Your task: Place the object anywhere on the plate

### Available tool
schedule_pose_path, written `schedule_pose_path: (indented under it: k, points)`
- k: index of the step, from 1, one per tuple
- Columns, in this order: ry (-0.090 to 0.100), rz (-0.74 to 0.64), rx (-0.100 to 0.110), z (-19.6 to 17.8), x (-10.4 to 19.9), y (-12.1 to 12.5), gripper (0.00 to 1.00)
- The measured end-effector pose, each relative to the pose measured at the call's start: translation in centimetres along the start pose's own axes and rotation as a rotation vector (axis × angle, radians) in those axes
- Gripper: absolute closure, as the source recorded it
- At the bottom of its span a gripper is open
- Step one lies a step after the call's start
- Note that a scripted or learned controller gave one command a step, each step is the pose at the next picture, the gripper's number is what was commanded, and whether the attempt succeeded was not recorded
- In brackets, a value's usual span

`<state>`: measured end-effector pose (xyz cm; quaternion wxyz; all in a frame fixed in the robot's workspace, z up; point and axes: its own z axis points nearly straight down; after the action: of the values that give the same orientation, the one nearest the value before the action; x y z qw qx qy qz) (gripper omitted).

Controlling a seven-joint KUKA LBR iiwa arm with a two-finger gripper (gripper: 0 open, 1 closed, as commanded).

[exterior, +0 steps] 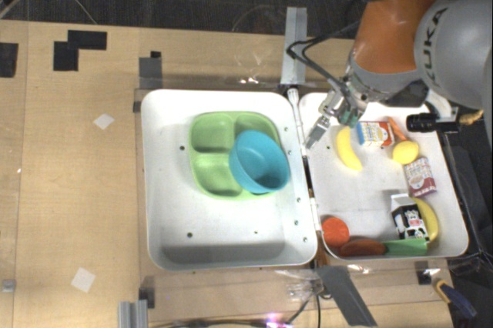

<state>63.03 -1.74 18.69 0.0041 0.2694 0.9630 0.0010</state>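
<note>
A green divided plate [209, 157] lies in the left bin, and a blue bowl [259, 160] sits on its right side. My gripper [332, 126] hangs over the left part of the right bin, just left of a yellow banana [349, 151]. It looks open, with nothing between its fingers. A small white and orange carton [375, 133] and a lemon [406, 152] lie to its right.
The right bin [451, 234] also holds a red and white can [420, 175], a second banana with a dark box [416, 220], an orange ball [335, 228], a brown item and a green one along its front. A wall [302, 165] separates the two bins.
</note>
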Motion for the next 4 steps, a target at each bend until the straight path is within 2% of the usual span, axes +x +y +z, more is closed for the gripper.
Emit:
schedule_pose_path:
  k: [1, 2, 3, 4]
  points:
    - [-0.009, -0.006, -0.005, -1.3, -0.2, 0.2, 1.0]
    - [0.002, -0.025, -0.002, 0.1, 1.5, 7.0, 1.0]
    - [-0.002, -0.246, -0.002, -4.7, 3.5, 3.6, 1.0]
    - [-0.005, -0.334, -0.006, 5.6, 7.1, 12.1, 1.0]
